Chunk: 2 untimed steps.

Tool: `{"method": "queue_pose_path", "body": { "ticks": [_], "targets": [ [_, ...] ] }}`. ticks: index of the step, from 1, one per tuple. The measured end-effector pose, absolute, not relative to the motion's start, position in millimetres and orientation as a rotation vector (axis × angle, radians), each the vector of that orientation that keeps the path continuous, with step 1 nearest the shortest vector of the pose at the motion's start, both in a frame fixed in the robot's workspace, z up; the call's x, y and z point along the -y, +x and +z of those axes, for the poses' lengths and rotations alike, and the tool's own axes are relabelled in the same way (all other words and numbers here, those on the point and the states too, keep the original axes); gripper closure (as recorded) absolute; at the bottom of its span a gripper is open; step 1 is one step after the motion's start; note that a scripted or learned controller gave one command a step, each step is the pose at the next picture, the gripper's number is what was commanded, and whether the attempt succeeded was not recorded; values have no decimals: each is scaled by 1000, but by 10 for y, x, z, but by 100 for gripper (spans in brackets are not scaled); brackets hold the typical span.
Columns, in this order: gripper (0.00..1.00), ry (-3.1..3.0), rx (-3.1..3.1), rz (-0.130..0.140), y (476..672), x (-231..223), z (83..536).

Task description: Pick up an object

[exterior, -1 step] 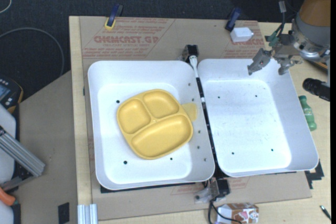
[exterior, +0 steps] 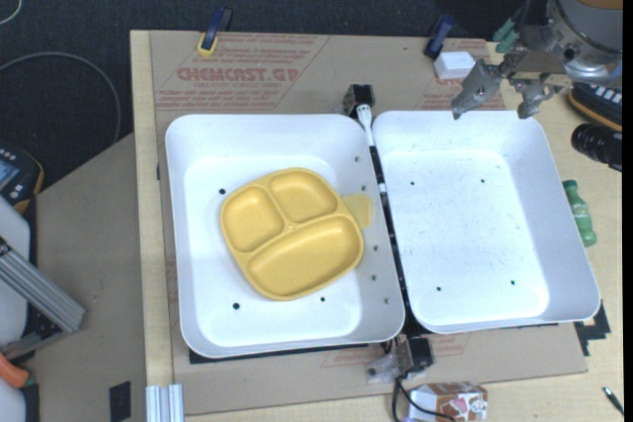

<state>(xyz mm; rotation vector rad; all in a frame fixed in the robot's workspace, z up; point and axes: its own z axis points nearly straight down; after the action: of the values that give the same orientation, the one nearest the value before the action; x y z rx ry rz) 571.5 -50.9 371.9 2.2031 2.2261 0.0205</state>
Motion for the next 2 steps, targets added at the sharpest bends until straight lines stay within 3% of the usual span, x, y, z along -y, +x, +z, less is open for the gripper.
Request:
{"method": "queue_pose_path", "body": {
  "ticks": [1,2],
  "targets": [
    [0,2209,-2222,17,5320,159,4600],
    [0,2209,-2226,15,4883,-392,5184]
  ]
}}
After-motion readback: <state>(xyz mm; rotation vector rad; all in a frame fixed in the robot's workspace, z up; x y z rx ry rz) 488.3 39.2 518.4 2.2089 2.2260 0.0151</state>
